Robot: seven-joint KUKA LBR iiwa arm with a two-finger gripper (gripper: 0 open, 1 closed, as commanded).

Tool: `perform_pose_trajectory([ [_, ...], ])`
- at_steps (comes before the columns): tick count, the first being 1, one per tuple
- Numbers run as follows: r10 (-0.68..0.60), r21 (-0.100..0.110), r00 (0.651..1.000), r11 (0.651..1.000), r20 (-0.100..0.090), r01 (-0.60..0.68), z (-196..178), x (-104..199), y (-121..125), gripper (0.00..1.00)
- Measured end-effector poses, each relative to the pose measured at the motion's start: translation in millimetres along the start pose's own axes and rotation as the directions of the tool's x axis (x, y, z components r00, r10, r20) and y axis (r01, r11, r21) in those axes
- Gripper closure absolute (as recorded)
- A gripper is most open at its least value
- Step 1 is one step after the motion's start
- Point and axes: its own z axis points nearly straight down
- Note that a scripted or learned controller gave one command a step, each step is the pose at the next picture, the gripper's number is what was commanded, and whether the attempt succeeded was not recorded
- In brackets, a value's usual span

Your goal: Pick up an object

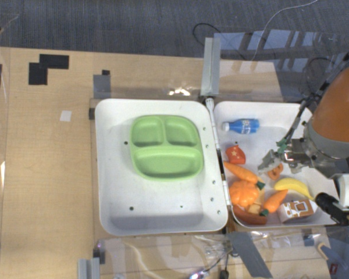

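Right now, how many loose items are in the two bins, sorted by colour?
Green: 1, divided plate in the left bin
Blue: 1, bottle
Red: 1, pepper-like toy
Orange: 4, carrot, pumpkin, second carrot, small piece by the gripper
Yellow: 1, banana
Brown: 2, bowl, carton
Total: 10

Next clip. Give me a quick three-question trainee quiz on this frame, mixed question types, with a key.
1. True or false: the green divided plate lies in the left bin.
2. Multiple choice: the blue bottle lies A) upright in the left bin, B) on its side near the right bin's far wall, C) on the bench outside both bins.
3. Fill in: the pincer hovers over the ___ bin, near the banana.

Key: 1 true; 2 B; 3 right.
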Motion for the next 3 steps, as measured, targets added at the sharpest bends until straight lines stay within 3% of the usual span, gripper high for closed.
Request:
perform_pose_trajectory([
  [1,0.088,-0.011,0.996,0.996,0.001,-0.088,114.5,-7.0,35.3,0.0],
  [2,-0.195,-0.021,0.981,0.981,0.009,0.195,122.1,-29.9,4.0,0.0],
  [3,-0.197,-0.029,0.98,0.98,0.01,0.198,110.6,-28.3,7.3,1.0],
])
